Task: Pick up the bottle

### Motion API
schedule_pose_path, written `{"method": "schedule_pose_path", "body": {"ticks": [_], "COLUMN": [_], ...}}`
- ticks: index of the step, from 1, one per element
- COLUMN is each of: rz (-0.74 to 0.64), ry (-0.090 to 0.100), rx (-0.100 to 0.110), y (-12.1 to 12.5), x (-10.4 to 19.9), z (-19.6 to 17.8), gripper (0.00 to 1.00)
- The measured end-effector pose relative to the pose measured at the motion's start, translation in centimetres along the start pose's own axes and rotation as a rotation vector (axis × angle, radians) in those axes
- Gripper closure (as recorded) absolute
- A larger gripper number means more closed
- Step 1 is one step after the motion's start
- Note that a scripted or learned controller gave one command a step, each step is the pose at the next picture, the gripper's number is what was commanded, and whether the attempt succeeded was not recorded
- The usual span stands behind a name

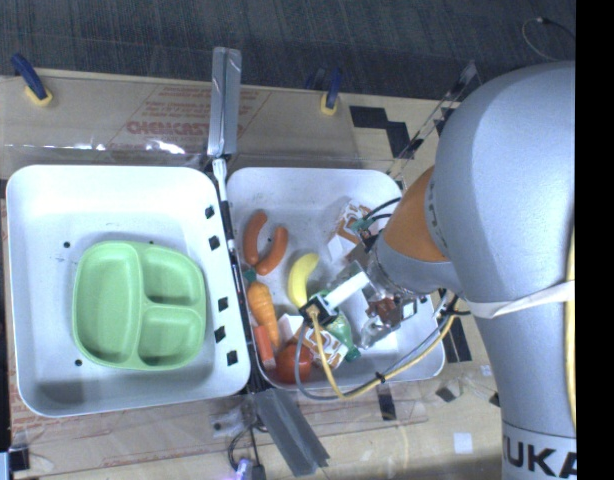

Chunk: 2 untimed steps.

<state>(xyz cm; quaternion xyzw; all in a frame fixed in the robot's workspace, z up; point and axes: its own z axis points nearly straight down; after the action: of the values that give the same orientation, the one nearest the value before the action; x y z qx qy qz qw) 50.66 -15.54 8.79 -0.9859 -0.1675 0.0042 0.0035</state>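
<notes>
Reaching in from the right of the frame, the arm [507, 198] sinks its gripper [379, 313] low into the right bin [287, 183], because all the loose items crowd there. The wrist hides the gripper, so I cannot tell whether it is open, closed, or holding anything. The bottle is hard to single out. My best guess is the small labelled item [334, 346] at that bin's lower middle, just beside the gripper. Two sausages [264, 243], a banana [302, 276] and a carrot [264, 308] lie to its upper left. The left bin [37, 208] holds a green divided plate [139, 303], well clear of the work. Both bins sit on a cardboard-covered tabletop [117, 108] pinned by blue clamps [32, 80], over dark carpet [287, 18].
</notes>
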Motion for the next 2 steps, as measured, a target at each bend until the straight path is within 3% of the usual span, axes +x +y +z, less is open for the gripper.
{"method": "schedule_pose_path", "body": {"ticks": [1,2], "rz": [0.127,-0.066], "ry": [0.001,-0.001], "rx": [-0.002,-0.001], "y": [-1.2,-0.5], "x": [9.3,3.0], "z": [-7.2,0.0], "gripper": [0.0,0.0]}}
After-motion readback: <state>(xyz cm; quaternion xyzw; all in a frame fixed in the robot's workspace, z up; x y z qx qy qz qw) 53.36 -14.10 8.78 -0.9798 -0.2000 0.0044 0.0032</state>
